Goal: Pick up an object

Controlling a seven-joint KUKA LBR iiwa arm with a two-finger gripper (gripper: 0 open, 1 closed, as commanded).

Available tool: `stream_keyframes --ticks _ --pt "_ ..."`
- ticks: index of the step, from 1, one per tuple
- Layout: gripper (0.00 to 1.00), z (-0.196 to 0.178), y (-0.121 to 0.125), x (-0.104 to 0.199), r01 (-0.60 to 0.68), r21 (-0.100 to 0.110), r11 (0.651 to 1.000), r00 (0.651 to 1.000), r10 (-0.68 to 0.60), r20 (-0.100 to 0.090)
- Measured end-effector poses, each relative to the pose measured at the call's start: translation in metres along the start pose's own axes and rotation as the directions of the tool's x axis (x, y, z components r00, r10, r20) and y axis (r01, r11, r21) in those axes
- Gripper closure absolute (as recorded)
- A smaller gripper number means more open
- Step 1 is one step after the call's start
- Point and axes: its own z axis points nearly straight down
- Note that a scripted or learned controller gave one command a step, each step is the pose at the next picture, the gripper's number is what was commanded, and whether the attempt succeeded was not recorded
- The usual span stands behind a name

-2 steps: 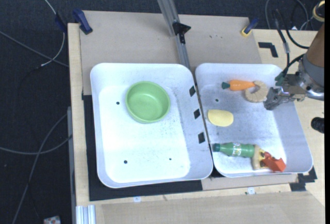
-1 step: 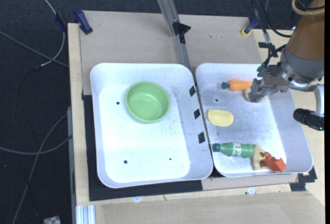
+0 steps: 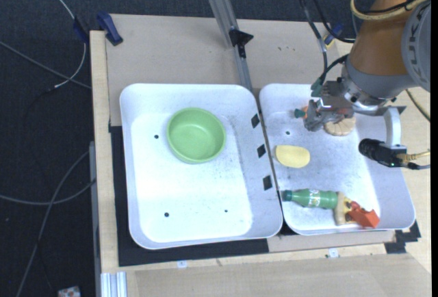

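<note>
gripper [image 3: 320,115] low in the right bin [image 3: 390,220] | round tan thing [image 3: 340,127] just right of it, touching | cannot tell if open or closed

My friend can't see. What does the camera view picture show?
A robot's gripper hangs over the right bin, beside a tan round thing. That bin also holds a yellow lump and a green bottle; the left bin holds a green bowl.

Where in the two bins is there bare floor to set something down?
Left bin: free everywhere around the green bowl, mostly its near half. Right bin: crowded by the gripper, tan disc, yellow piece, green bottle, red-orange toy; a bare patch lies right of the yellow piece.
</note>
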Motion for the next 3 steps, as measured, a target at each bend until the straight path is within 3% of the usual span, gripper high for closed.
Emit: stream_keyframes --ticks 2,3 --pt "1.00 -0.007 0.032 0.091 0.000 0.000 1.000 1.000 0.000 -0.001" --pt "1.00 -0.002 0.044 0.152 0.001 0.001 1.000 1.000 -0.001 -0.001"
